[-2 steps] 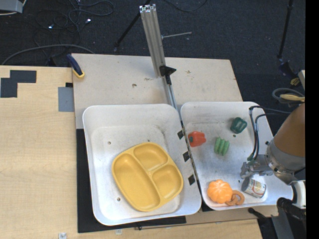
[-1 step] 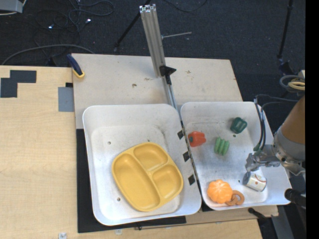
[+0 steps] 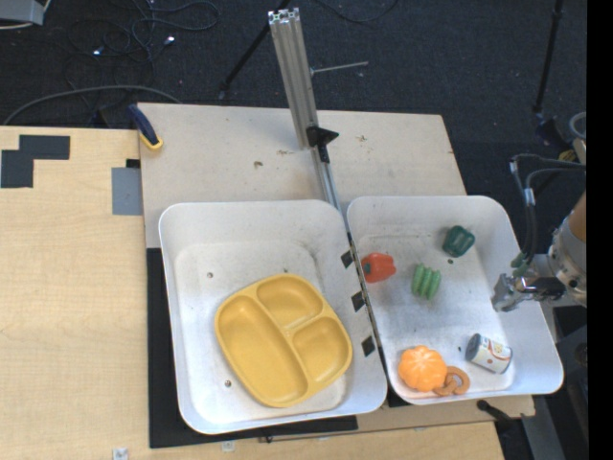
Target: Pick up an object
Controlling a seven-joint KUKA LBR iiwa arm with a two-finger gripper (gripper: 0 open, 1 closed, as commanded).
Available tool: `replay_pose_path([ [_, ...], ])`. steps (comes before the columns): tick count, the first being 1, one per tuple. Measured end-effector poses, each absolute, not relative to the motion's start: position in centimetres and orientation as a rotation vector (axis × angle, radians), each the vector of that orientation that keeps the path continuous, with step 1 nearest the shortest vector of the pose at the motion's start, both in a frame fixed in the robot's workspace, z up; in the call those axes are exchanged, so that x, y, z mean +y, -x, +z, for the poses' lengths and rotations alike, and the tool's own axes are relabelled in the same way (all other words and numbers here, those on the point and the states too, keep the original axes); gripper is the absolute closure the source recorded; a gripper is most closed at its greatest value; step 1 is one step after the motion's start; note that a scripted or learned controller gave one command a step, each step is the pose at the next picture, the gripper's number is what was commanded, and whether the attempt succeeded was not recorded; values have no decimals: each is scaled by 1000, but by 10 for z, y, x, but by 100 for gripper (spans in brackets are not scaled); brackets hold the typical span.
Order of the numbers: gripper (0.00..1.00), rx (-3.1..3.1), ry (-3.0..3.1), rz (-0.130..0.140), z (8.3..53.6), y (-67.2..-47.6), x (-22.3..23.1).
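Observation:
The right bin (image 3: 479, 211) holds several small objects. A red pepper (image 3: 378, 267) lies by its left wall, with a light green piece (image 3: 426, 281) beside it and a dark green pepper (image 3: 458, 241) further back. At the front sit an orange fruit (image 3: 421, 367), a tan ring (image 3: 453, 382) touching it, and a small white can (image 3: 489, 353) on its side. My gripper (image 3: 510, 291) hangs over the bin's right edge, above and behind the can, with nothing seen in it.
The left bin (image 3: 192, 228) carries a yellow divided plate (image 3: 282, 338). A metal post (image 3: 297, 75) rises behind the bins. Black clips (image 3: 356, 300) join the two bins along the middle wall. A wooden table (image 3: 67, 295) lies to the left.

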State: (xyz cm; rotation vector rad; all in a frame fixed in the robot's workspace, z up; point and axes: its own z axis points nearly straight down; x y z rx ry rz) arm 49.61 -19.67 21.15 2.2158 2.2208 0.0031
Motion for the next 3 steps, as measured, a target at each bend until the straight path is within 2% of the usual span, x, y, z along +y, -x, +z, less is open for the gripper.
replay_pose_path([
  [1,100,2220,-2215,3,275,-495,-200],
  [3,100,2231,-2219,-1,248,-485,-83],
])
